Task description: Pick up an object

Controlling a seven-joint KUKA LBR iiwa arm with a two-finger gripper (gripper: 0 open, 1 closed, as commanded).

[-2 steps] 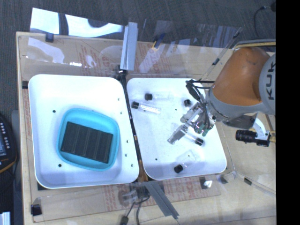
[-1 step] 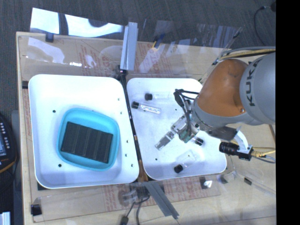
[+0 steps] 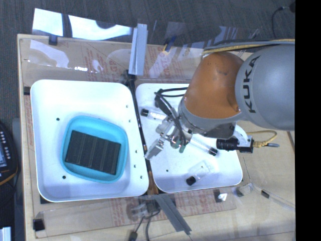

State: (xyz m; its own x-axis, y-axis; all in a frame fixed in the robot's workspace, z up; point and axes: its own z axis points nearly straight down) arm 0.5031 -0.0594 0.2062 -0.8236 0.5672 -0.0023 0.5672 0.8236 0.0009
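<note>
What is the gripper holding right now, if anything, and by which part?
It cannot be told. The gripper hangs low over the right bin, but the arm's wrist blocks the view of anything it might hold.

Both white bins [image 3: 45, 134] look like smooth moulded plastic with a soft sheen. The blue tray [image 3: 115, 134] is glossy plastic too, its dark ribbed insert [image 3: 93, 150] matt. The worktop [image 3: 281, 185] is pale bare wood, partly under clear shiny film. The arm's orange band [image 3: 213, 84] gleams, the grey shell [image 3: 271, 89] is satin, and the tool [image 3: 168, 137] is bright metal.
</note>
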